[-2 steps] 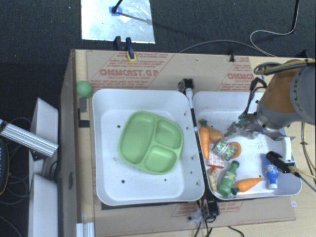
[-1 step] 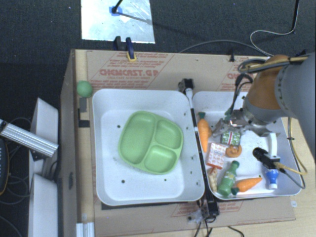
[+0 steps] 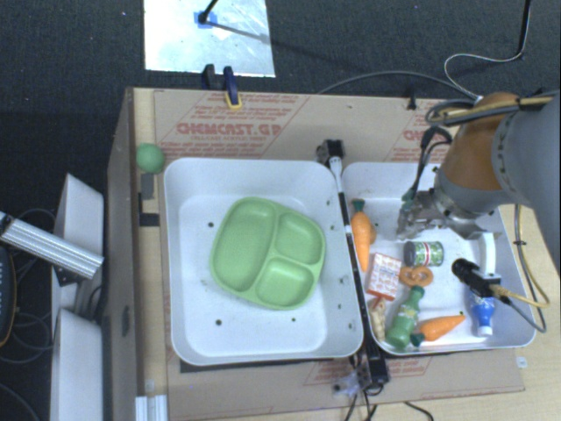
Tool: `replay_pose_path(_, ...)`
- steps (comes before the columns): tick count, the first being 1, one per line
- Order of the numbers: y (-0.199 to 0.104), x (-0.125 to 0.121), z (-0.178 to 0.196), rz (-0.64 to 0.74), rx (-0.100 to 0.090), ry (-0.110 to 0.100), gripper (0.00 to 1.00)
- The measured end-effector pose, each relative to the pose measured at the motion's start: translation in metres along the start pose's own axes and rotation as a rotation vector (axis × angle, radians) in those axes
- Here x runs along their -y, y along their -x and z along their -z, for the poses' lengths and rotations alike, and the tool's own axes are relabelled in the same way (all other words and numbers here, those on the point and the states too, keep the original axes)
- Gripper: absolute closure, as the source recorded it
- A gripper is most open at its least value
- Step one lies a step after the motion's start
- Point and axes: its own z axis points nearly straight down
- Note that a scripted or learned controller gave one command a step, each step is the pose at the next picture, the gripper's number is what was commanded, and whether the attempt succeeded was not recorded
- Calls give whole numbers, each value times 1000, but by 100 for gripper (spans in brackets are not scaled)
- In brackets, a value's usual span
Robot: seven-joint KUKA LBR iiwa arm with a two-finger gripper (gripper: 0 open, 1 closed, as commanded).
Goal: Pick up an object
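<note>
My gripper [image 3: 414, 224] hangs low over the back of the right bin [image 3: 382, 182], with the grey arm and its orange band coming in from the right. Just in front of it a small can [image 3: 425, 253] with a green label lies on its side. An orange carrot [image 3: 361, 233] rests along the bin's left wall. Nearer the front are a red and white packet [image 3: 384, 275], a pretzel-like orange piece [image 3: 415, 276], a green bottle [image 3: 405, 318], a second carrot [image 3: 441, 326] and a blue and white tube [image 3: 482, 314]. Nothing shows held in the gripper.
The left bin [image 3: 180, 235] holds a light green divided plate [image 3: 267, 253]. A green ball [image 3: 150, 157] sits on the bench beside that bin's back left corner. A raised divider [image 3: 346, 235] runs between the two bins.
</note>
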Motion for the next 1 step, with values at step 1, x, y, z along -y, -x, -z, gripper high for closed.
replay_pose_path(1,0,0,0,0,0,0,0)
